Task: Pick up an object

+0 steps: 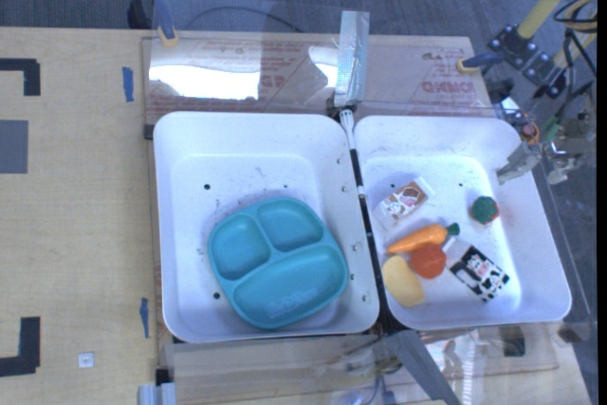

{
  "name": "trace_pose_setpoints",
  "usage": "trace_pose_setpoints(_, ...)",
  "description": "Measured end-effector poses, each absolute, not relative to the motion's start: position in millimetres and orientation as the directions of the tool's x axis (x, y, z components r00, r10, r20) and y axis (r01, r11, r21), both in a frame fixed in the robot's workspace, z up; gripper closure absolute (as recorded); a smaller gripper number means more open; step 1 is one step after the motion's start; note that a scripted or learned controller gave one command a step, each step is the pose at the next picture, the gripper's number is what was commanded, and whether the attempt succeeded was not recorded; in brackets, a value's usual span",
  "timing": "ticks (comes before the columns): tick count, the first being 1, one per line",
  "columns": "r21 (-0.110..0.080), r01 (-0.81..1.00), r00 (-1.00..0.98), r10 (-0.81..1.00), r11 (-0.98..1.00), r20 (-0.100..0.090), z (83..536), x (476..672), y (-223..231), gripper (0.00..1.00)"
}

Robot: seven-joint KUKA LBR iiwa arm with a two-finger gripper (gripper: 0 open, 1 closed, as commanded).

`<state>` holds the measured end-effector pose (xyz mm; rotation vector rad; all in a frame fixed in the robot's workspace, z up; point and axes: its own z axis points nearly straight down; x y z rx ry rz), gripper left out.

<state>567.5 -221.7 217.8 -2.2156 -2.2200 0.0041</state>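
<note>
Right bin (pixel 545 247), front area: a yellow lemon-shaped item (pixel 403 281) touches a red tomato-like item (pixel 428 262); an orange carrot (pixel 418 238) lies just above both. A black-and-white carton (pixel 479 272) lies just to their right. Further back, a small printed packet (pixel 403 200) lies near the bin divider, and a green ball (pixel 486 210) rests near the right wall.

Left bin (pixel 180 204): a teal divided plate (pixel 276 260) occupies the front half.

The gripper (pixel 542 153) is positioned over the right bin's far right rim, well apart from all items; the green ball is the nearest. Finger state: cannot be determined.
</note>
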Motion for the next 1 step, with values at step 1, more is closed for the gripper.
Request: trace_pose_setpoints(1,-0.012,1.0,-0.022,1.0,0.022,0.004,119.4,563.0,-209.5,0.0)
